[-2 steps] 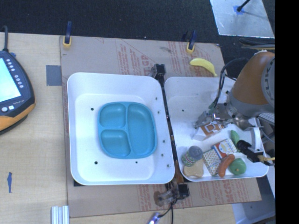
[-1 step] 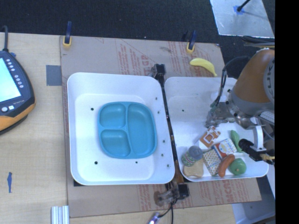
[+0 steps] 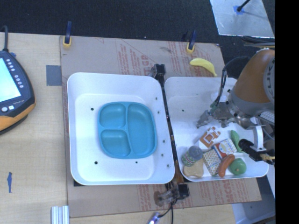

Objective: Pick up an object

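- The wooden bench is pale, and a brown cardboard sheet lies over its middle.
- Two clamps, one at the sheet's far left corner and another toward its far right, grip that far edge.
- Beyond the sheet the floor is dark.
- A grey tape patch sits just left of the sheet.
- A pale square sheet lies on the floor, far right.

Faint red printed lettering across the brown cardboard sheet under the two bins, in slanted rows near the upper middle of the frame, too blurred to read. Small printed packets, an orange-and-white one and a red-and-white one, at lower right with markings too small to make out. No legible word, number or brand anywhere.
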`<action>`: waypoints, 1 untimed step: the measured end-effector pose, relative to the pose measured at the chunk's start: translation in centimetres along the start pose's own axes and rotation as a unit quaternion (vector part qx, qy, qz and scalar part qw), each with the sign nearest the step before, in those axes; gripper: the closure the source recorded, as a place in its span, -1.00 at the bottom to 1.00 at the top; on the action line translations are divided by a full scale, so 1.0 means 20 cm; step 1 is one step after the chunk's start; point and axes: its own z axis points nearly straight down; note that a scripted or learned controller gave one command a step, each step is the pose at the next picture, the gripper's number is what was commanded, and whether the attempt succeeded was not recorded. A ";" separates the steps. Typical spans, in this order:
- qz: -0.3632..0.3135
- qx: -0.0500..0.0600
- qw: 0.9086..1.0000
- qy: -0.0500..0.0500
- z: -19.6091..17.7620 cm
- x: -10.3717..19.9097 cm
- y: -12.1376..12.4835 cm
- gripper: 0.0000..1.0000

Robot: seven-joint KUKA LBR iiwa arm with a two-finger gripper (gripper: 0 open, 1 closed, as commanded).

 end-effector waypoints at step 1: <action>0.002 0.001 1.000 0.001 0.06 0.13 0.46 -1.00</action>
